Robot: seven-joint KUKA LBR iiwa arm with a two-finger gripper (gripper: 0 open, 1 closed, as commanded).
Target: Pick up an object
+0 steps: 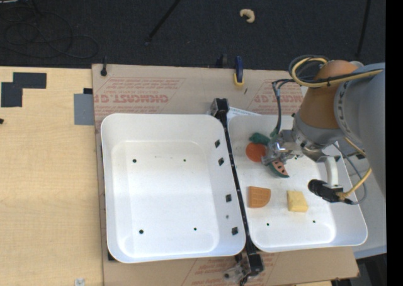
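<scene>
The watermelon slice (279, 168) lay in the right bin (352, 231), touching the gripper (275, 150); I couldn't tell its spread. I feared it would nudge the slice against the orange-red piece (254, 151) and miss.

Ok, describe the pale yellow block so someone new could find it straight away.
Look in the right bin, the one the arm reaches into. Near its front lie two small pieces side by side, apart: the yellow block is the right-hand one. It is pale and squarish, while the orange piece is darker and rounded.
</scene>
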